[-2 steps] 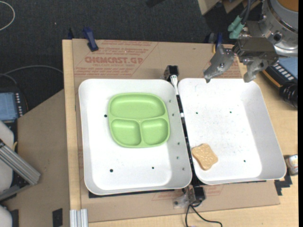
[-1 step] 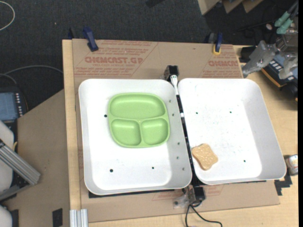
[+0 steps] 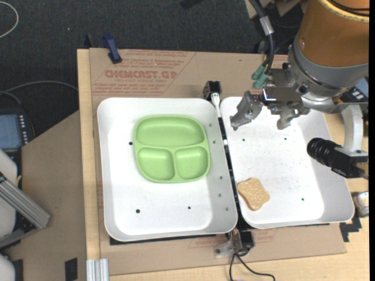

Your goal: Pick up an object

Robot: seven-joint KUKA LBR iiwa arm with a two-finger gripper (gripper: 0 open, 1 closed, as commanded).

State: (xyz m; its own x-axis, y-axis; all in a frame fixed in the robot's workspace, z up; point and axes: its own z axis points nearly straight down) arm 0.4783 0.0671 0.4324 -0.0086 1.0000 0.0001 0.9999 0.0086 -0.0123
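Over the far end of the right bin, the gripper hung with its fingers spread wide and nothing between them. The tan toast-shaped piece lay flat near the bin's near left corner, just beside the wall it shares with the left bin, well apart from the gripper. Bare white floor stretched between them and off to the right. In the left bin a green divided plate sat toward the far side, with open floor along the near edge.
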